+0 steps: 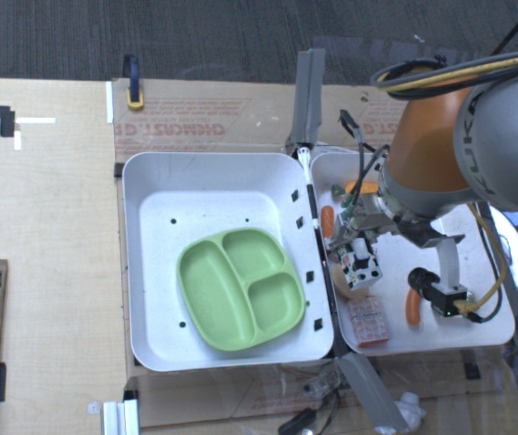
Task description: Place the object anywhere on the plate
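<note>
A: The arm's orange band point(426, 148) looms nearest, upper right. Going left to right?

B: Green plate point(241, 288) in the left bin point(141, 243); gripper point(357, 265) low in the right bin point(503, 324) among small objects (which is the target, and whether it's gripped, I cannot tell).

A: Confirm a grasp, lift clear of the divider, then cross.

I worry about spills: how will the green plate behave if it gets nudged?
The green plate sits flat and low in the left bin, so it probably slides rather than tips. It looks like light plastic, likely stiff. Its three raised-rim compartments should keep things from rolling off.
</note>
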Controlling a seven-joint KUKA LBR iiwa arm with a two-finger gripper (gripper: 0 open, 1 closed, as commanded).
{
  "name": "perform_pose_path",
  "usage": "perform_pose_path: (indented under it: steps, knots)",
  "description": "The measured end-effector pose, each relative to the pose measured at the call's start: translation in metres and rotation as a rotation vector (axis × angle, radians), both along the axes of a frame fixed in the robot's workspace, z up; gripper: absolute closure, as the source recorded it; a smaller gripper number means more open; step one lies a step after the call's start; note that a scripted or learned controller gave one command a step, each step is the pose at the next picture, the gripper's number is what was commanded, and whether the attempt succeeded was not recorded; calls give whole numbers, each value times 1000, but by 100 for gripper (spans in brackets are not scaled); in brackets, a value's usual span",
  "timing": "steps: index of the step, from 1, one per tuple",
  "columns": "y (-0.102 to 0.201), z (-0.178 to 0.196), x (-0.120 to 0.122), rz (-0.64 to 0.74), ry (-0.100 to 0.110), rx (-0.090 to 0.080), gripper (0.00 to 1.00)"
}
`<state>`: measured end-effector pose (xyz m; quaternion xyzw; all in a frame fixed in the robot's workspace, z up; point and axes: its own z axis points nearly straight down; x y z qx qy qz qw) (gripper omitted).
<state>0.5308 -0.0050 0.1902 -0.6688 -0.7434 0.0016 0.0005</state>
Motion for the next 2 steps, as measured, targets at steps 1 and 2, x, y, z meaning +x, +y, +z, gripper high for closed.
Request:
perform_pose_path:
  steps: [1, 2]
  knots:
    - [74, 0, -3, 104, 0, 0, 100]
    - [74, 0, -3, 103, 0, 0, 0]
